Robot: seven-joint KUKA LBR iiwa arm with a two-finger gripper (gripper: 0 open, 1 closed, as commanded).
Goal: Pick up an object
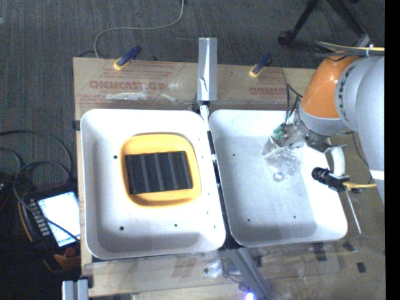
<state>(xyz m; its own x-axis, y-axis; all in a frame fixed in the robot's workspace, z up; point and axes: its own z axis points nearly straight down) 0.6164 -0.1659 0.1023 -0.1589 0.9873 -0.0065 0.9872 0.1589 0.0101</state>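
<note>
A yellow tray-like object with a black ribbed insert (160, 170) lies flat in the middle of the left bin (100, 224). A small clear, crumpled plastic object (280, 159) lies in the upper right part of the right bin (262, 230). My gripper (283, 134) reaches down from the right, under the orange band of the arm (325, 95). It hangs right at the top edge of the clear object, touching or nearly touching it. The wrist hides the gripper's tips.
A grey metal bar (207, 70) stands at the back between the two bins. Two blue-and-yellow clamps (127, 57) (260, 64) hold the board behind them. A black fitting with a yellow cable (329, 177) juts over the right bin's right edge.
</note>
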